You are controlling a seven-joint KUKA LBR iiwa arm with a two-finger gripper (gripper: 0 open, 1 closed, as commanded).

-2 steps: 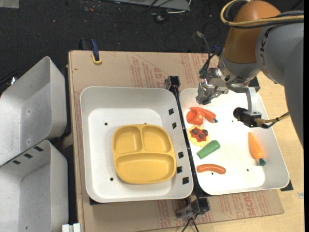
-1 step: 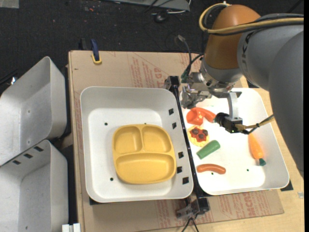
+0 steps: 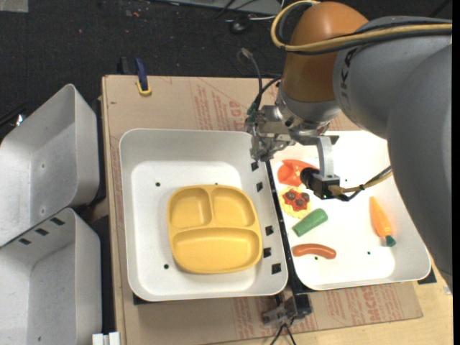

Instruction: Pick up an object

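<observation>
The arm (image 3: 374, 77) hides part of the right bin (image 3: 359, 268).

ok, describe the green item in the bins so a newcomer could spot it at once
Start at the right bin, the one with the small toy foods, beside the bin holding the yellow divided tray. Near its middle lies the green piece, a short stubby cylinder set at a slant, just above the brown sausage and below the pizza slice. It is the only mostly green thing there; the carrot is orange.
</observation>
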